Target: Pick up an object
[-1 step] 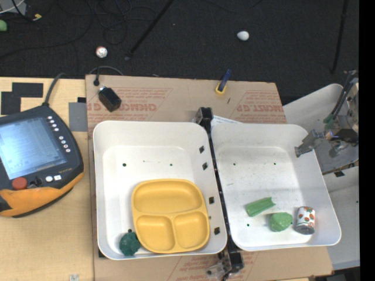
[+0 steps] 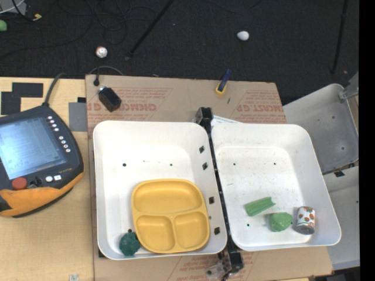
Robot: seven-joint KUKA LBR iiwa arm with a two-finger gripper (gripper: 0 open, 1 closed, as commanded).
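The left bin [image 2: 146, 142] holds a yellow divided plate [image 2: 170, 215] near its front. A dark green lump [image 2: 129, 243] lies against the plate's front left corner. Three small things sit in the front of the right bin [image 2: 263, 151]. They are a long light green piece [image 2: 259, 205], a rounded green lump [image 2: 280, 221] and a small can [image 2: 304, 219] with a white and red pattern, lying in the front right corner. The can and the green lump are close together, perhaps touching.
A teach pendant [image 2: 35, 157] with a screen lies on the bench to the left of the bins. Cardboard [image 2: 252, 101] lies under both bins. A black clamp [image 2: 203, 116] joins the bins at the back. A grey metal plate [image 2: 325, 113] stands at the right.
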